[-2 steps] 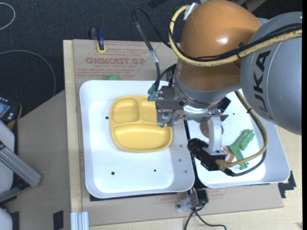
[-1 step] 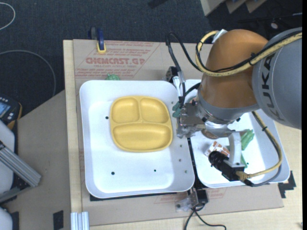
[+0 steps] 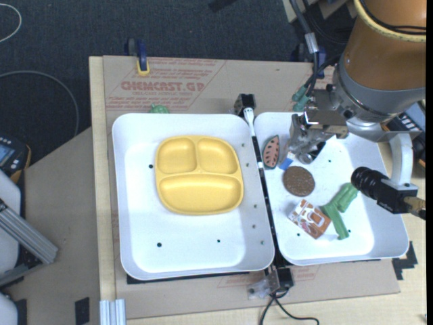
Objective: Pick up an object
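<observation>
My claw [image 3: 306,149], its grip state impossible to tell, hangs in the right white bin [image 3: 365,248] above the round brown cookie-like disc [image 3: 298,180]; crowding neighbours risk a fouled pick.

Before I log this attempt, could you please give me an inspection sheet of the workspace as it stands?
Surface: two shallow white bins, left bin and right bin, side by side on a cardboard-covered bench.
Job's things: in the right bin, a watermelon-slice toy, a brown disc, a green toy and a red-and-white packet.
Clutter: a yellow divided plate in the left bin; a small blue piece by the disc.
Grippers: hand low over the right bin's far side, above the disc; finger state unclear, nothing visibly held.
Cables: a black cable at the bench's near edge.
Surroundings: dark carpet; a blue-and-yellow clamp on the far edge.
</observation>
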Controlling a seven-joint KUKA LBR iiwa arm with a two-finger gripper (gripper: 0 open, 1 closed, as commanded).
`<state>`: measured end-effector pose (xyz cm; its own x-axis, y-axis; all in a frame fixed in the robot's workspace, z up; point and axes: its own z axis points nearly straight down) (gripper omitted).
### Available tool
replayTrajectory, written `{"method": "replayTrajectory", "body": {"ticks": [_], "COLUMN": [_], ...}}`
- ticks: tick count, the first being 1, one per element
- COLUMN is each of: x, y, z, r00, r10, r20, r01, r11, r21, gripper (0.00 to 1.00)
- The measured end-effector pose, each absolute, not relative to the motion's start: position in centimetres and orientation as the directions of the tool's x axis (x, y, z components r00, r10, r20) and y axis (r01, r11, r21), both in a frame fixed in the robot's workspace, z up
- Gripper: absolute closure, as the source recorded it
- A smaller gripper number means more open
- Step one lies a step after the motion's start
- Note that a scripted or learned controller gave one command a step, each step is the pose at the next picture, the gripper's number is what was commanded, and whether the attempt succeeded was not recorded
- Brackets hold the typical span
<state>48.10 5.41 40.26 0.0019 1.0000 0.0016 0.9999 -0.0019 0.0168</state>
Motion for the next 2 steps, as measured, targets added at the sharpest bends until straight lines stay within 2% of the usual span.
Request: {"method": "replayTrajectory", "body": {"ticks": [1,2], "x": [48.0,48.0], "y": [3.6,5.9], "z": [41.8,47.7], "r00": [0.002,-0.002], "r10": [1.0,1.0], "r20": [0.0,0.001], "r01": [1.0,1.0], "r11": [-0.002,0.002], "r21": [0.005,0.008], "gripper": [1.0,1.0]}}
